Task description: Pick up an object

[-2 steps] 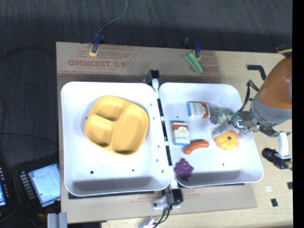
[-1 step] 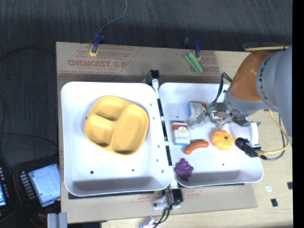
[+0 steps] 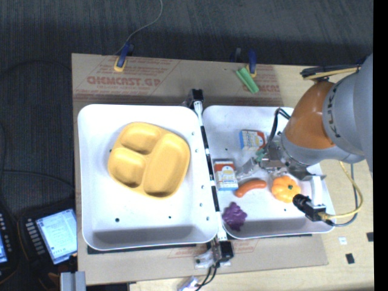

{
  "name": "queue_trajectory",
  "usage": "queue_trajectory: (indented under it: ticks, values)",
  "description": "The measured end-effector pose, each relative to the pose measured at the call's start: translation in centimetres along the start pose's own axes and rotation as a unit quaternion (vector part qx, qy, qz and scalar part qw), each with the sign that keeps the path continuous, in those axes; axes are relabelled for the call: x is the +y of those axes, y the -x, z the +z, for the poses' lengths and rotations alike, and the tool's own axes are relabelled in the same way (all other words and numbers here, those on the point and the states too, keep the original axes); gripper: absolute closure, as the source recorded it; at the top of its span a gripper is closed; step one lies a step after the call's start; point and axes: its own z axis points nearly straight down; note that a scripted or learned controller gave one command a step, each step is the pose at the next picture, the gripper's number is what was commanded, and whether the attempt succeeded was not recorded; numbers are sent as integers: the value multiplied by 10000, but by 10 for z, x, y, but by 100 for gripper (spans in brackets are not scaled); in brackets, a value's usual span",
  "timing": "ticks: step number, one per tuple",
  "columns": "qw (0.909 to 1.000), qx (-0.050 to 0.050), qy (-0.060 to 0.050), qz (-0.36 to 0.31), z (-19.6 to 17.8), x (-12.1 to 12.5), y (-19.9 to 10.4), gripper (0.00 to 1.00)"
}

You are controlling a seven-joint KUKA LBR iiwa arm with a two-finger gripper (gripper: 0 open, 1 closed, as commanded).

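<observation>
We see the gripper (image 3: pixel 262 161) low in the right bin (image 3: pixel 267 226), jaws unreadable under the wrist, orange sausage (image 3: pixel 250 188) just below them with long axis roughly left-right, probably the nearest pick.

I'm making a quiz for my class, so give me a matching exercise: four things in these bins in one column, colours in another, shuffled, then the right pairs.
Things:
1. tray in the left bin
2. grapes
3. sausage
4. pumpkin

Colours:
A. purple
B. orange with a green stem
C. yellow
D. red-orange

Pairs: 1-C, 2-A, 3-D, 4-B
</observation>
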Motion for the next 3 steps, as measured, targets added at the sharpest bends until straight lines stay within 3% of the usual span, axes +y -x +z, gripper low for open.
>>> queue_trajectory:
  ticks: [1, 2, 3]
  values:
    - [10000, -3, -7, 1, 0, 30, -37, 0]
    - [10000, 6, -8, 6, 0, -58, -21, 0]
    - [10000, 6, 8, 6, -11, -56, -21, 100]
